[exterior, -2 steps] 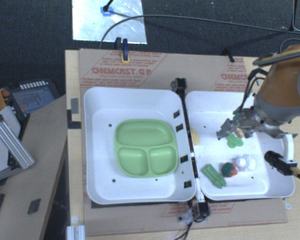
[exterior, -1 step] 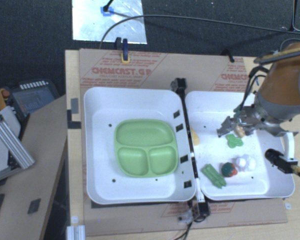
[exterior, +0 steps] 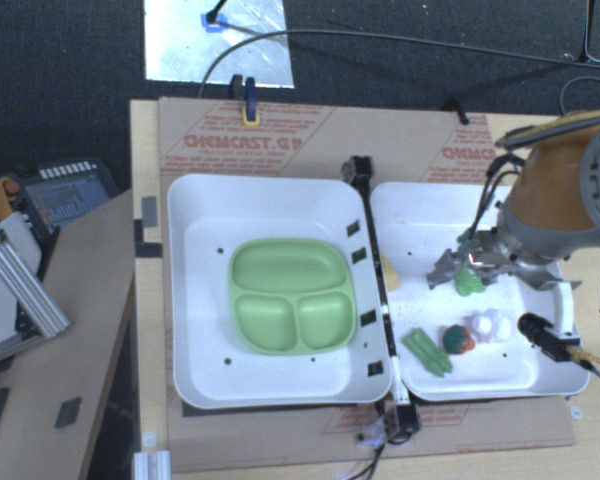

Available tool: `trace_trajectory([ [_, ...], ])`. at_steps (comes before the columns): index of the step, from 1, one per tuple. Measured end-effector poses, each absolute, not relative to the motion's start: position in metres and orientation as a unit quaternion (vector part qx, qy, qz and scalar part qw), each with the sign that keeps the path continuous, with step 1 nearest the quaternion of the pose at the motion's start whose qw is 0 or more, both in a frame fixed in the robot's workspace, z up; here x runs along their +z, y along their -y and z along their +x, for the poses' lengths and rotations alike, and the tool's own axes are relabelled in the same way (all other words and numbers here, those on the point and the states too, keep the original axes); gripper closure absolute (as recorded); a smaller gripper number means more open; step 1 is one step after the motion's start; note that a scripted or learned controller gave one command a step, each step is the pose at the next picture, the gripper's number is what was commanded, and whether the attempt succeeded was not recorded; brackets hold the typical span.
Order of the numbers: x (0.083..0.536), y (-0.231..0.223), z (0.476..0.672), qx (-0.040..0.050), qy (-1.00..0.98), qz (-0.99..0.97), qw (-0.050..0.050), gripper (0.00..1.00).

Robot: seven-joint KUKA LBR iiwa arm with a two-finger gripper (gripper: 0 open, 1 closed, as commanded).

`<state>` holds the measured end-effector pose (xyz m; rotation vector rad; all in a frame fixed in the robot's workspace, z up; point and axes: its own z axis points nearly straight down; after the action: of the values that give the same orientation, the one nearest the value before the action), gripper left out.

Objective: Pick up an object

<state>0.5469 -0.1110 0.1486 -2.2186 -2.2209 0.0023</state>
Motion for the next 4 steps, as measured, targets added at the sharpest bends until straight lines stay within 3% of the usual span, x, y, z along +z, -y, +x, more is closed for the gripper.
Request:
trace_trajectory([
  [1, 0.087, 0.111, 0.552, 0.0007, 0.708, -0.707, 0.001, 0.0],
  [2, 0.086, 0.111, 0.553, -0.0012, 0.707, -0.707, -0.001, 0.0],
  [3, 0.098, 0.113, 0.555, -0.0024, 0.707, -0.707, -0.005, 1.0],
  [4, 0.162, 0.115, 0.555, -0.0019, 0.708, -0.706, -0.003, 1.0],
])
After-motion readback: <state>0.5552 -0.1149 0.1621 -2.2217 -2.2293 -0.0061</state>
